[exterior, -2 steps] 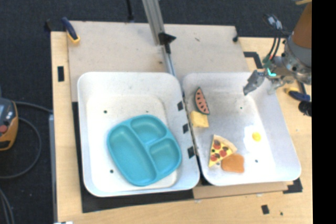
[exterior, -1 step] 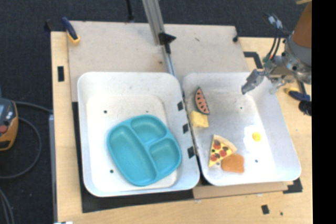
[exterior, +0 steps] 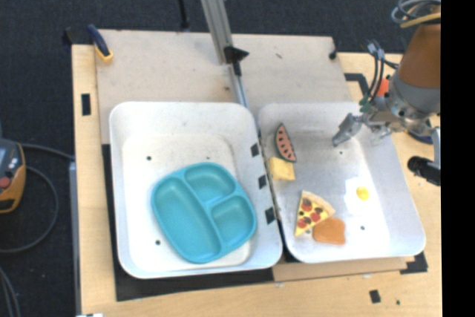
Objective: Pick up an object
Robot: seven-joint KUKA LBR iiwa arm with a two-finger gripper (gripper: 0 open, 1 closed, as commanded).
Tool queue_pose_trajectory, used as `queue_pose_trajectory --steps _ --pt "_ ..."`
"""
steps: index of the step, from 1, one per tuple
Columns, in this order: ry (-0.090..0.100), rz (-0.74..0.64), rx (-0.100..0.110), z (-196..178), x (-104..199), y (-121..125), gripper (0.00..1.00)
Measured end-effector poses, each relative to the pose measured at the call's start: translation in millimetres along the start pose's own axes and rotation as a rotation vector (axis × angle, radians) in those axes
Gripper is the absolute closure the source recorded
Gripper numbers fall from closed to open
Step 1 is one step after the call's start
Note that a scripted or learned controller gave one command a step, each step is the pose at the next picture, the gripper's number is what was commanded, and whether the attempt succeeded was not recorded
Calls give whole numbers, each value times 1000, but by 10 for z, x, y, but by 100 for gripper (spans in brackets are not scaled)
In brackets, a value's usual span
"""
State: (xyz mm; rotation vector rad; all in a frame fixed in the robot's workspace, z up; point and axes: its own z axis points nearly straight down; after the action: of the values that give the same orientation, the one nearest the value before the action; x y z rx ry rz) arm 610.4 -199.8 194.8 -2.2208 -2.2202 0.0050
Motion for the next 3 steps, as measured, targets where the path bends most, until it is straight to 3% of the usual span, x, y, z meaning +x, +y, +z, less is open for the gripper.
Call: queue_pose_trajectory --steps 1,2,3 --pt "0 0 0 596 -75 -52 0" --pt "0 1 -3 956 -85 -51 0" --pt "-3 3 -10 813 -101 -34 100"
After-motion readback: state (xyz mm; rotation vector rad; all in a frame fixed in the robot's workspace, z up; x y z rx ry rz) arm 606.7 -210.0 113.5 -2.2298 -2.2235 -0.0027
